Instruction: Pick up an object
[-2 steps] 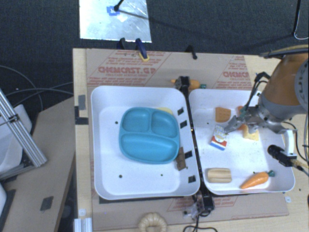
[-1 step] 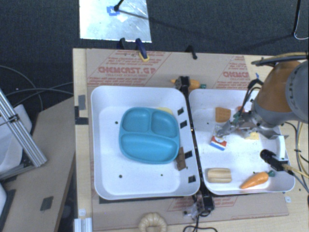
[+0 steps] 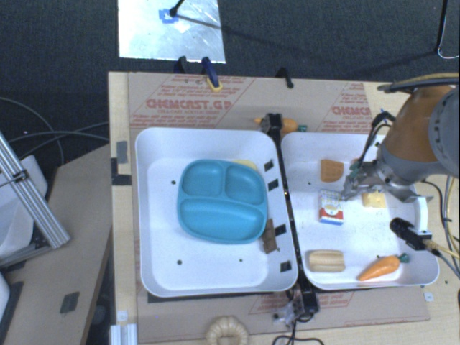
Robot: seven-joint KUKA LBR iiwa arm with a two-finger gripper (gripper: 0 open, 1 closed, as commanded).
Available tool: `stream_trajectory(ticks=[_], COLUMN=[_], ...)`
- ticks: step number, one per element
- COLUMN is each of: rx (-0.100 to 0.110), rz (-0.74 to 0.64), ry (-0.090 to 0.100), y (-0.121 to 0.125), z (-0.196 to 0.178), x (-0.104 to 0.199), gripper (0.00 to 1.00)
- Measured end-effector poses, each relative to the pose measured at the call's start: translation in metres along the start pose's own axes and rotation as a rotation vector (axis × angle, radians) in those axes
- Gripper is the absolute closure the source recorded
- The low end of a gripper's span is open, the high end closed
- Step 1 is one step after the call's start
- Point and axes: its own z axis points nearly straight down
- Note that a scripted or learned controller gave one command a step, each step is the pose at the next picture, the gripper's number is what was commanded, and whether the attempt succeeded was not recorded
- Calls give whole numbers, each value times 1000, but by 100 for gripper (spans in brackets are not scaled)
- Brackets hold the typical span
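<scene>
In the right bin [image 3: 402, 275] lie several toy foods: an orange-brown slice [image 3: 331, 169], a small red, white and blue carton [image 3: 330, 210], a pale yellow cheese block [image 3: 374, 199], a bread roll [image 3: 325, 260] and an orange carrot [image 3: 379, 267]. My gripper [image 3: 354, 182] hangs low over the bin, between the brown slice, the carton and the cheese block. The wrist above it hides the fingertips. The arm with its orange band [image 3: 424, 124] comes in from the right.
The left bin [image 3: 158, 264] holds a blue sectioned plate [image 3: 219, 200], with a yellowish piece [image 3: 246, 164] peeking out behind it. Black clips run along the divider [image 3: 277, 185] between the bins. A brown item [image 3: 269, 236] lies by the plate's right edge.
</scene>
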Motion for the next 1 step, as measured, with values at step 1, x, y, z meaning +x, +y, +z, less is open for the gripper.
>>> stream_trajectory(ticks=[1], rx=[6], rz=[-2], ry=[-4], y=[-5], z=[-50], x=[5], gripper=[100])
